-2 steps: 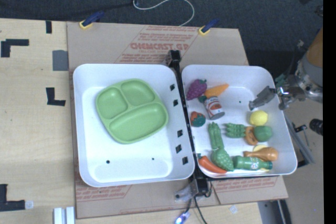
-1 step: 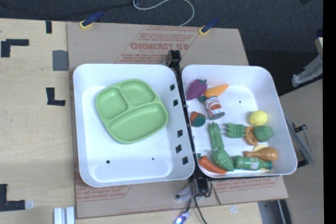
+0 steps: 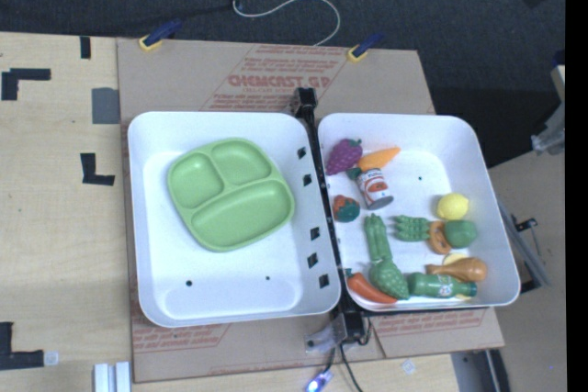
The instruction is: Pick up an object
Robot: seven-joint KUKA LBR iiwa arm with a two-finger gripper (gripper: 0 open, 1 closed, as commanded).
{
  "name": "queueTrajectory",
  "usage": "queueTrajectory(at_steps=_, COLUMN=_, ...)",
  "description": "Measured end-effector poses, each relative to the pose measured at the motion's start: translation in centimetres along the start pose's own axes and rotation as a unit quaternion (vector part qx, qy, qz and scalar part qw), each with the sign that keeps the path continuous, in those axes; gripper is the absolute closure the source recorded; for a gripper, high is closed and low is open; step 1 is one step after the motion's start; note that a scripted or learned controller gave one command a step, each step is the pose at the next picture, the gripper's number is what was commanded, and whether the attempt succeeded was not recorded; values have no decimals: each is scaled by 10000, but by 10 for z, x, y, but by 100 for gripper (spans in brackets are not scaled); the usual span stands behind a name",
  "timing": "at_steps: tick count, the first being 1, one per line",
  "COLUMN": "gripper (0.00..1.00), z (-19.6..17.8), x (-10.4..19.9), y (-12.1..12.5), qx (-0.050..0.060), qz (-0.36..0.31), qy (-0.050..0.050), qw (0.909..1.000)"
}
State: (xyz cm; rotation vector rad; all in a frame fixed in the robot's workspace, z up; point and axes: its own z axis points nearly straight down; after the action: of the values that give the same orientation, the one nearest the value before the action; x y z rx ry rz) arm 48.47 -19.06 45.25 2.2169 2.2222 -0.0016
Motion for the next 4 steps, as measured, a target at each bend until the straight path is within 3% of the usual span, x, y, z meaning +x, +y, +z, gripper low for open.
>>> queueTrajectory(at_steps=1, gripper=100, z=-41, x=105, y=14, qx=-15, qz=-49, qy=17, qw=10000)
queueTrajectory(at_steps=2, gripper=100, z=-45, x=186, y=-1, qx=6, qz=-42, qy=20, qw=10000)
queueTrajectory(at_steps=3, gripper=100, z=-85, x=231, y=9, qx=-12, qz=-20, qy=16, qw=10000)
queueTrajectory(at_steps=4, gripper=100, z=-74, x=152, y=-1, qx=15, qz=46, qy=4, qw=10000)
